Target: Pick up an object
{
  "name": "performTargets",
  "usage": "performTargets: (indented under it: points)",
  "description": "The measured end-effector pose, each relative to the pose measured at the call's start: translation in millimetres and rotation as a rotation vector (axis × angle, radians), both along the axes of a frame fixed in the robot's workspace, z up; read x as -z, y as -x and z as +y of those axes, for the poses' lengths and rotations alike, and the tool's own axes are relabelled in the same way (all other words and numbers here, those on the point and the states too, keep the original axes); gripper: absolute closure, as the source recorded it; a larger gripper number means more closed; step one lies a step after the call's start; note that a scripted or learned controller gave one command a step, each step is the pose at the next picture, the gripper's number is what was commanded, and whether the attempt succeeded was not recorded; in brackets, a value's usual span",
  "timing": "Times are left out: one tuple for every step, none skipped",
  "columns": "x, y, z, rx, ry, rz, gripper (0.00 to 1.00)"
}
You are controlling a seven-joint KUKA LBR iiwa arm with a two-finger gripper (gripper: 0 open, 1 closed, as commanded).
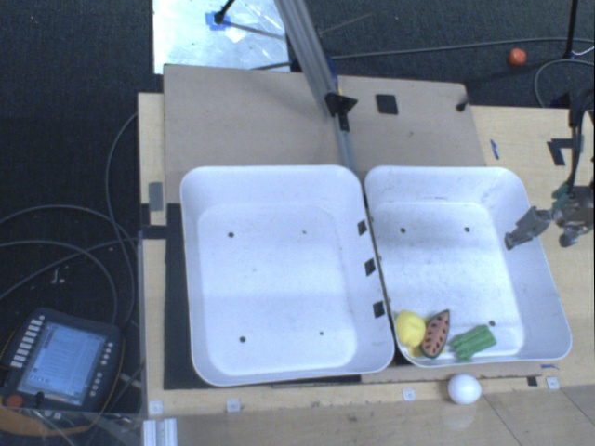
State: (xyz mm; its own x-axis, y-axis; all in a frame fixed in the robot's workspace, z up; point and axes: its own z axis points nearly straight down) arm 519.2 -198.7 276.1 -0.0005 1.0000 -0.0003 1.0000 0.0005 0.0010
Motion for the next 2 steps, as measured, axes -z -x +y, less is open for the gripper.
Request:
performTargets:
  points:
    - [91.4, 20.0, 76.4, -0.005, -0.003, 0.007, 0.0]
    - [89.7, 24.6, 149.9, -0.007, -0.002, 0.0, 0.0]
